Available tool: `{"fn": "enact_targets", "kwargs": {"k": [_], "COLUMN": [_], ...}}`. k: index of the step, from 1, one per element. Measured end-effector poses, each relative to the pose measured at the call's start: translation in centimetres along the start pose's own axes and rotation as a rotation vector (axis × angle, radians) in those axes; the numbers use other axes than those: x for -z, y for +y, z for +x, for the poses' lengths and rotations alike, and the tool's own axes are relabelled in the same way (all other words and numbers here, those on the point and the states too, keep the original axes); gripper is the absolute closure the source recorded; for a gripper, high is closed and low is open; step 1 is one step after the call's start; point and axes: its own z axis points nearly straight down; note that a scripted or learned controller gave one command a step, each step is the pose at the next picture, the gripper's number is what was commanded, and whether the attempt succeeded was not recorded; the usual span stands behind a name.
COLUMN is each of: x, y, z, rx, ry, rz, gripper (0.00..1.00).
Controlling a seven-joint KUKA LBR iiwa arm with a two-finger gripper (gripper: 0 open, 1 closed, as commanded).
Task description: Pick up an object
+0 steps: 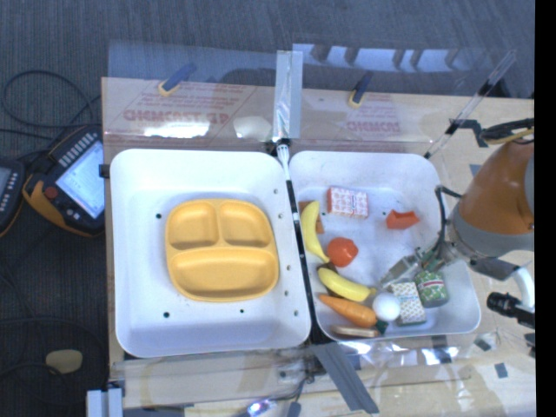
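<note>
Dark grey carpet floor [174, 7], wooden bench [117, 94], black cables [35, 85] at left

Wooden bench [408, 115] bearing two white bins, left [130, 233] and right [408, 168], side by side.

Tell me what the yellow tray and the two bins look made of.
The yellow tray looks like moulded plastic with a matte finish: uniform colour, rounded compartments. The left bin and right bin appear to be thin white plastic, slightly glossy, with rounded corners and soft highlights on their rims.

- Arm [502, 200]: rounded orange band above a grey wrist section.
- Tool [415, 266]: thin, dark metallic parts at the arm's end.
- Black cable by the arm.
</note>
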Motion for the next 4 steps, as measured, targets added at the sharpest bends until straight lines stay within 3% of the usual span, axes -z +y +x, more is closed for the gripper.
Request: {"fn": "enact_targets", "kwargs": {"k": [1, 2, 3, 4], "x": [0.4, 0.5, 0.48, 0.81], "y": [-0.99, -0.75, -1.07, -1.63], "z": [0.62, 0.73, 0.78, 0.61], "rx": [-0.264, -0.427, -0.33, -0.329], "ry": [0.001, 0.003, -0.001, 0.004], "rz": [-0.019, -0.023, -0.015, -0.004], "gripper": [0.0, 0.0, 0.0, 0.0]}}
